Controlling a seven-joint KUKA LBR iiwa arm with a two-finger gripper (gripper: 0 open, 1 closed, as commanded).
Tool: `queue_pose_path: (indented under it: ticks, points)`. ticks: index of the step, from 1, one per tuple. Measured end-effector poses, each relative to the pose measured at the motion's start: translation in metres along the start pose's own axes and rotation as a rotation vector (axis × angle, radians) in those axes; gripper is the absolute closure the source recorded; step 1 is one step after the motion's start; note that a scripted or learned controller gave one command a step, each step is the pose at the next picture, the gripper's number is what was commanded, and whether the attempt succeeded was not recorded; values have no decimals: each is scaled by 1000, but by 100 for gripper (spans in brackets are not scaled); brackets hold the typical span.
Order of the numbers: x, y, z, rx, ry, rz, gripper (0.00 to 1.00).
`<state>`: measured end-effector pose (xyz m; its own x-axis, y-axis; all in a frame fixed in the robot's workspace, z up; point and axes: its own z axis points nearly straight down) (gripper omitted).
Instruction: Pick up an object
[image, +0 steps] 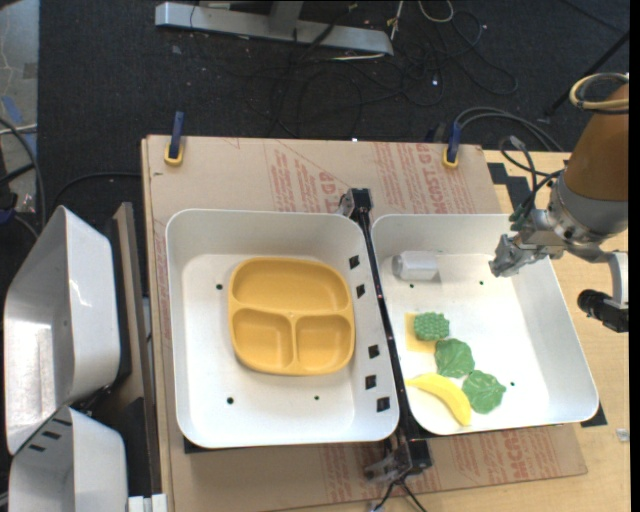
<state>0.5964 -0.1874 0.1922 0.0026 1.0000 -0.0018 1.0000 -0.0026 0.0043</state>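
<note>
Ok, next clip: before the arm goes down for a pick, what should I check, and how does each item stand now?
1. Objects lie in the right bin: ok. Grey block, three green pieces, yellow banana.
2. Gripper above that bin: ok, near its far right rim.
3. Gripper over a target: not ok, nothing beneath it.
4. Targets separated: not ok, banana touches a green piece.
5. Yellow tray out of the way: ok, in the left bin.

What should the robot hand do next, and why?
Probably swing left and lower toward the grey block. The hand hangs over the right bin's far edge holding nothing, and that block lies nearest, apart from the green toys.
</note>
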Motion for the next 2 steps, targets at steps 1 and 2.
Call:
queue_pose_path:
  ticks: [1,2]
  points:
    - [0,1,-53,-1,0,-5,100]
    - [51,-11,-61,4,3,-10,100]
